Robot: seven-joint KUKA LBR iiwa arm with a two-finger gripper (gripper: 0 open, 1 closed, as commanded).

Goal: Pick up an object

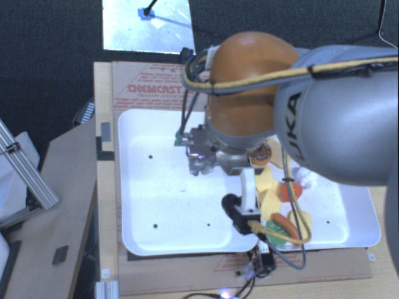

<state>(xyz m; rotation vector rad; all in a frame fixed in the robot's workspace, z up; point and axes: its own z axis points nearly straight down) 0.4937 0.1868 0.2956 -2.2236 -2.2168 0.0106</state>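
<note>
The right bin point(358, 220) holds a cluster of small things near its left side. They are a pale yellow piece point(267, 189), a red-orange round piece point(292, 192), an orange carrot-like piece point(283, 223) over something green point(274, 237), a white piece point(305, 179) and a brown patterned piece point(260, 154). My gripper point(209, 157) hangs under the big orange wrist band, over the right part of the left bin point(143, 185), just left of the cluster. The wrist hides its tips. I see nothing held.
Cardboard with red print point(146, 86) lies under the bins at the back. Behind it is a shiny sheet point(146, 14). An aluminium rail point(25, 173) leans at the far left. The grey arm covers the right bin's back half.
</note>
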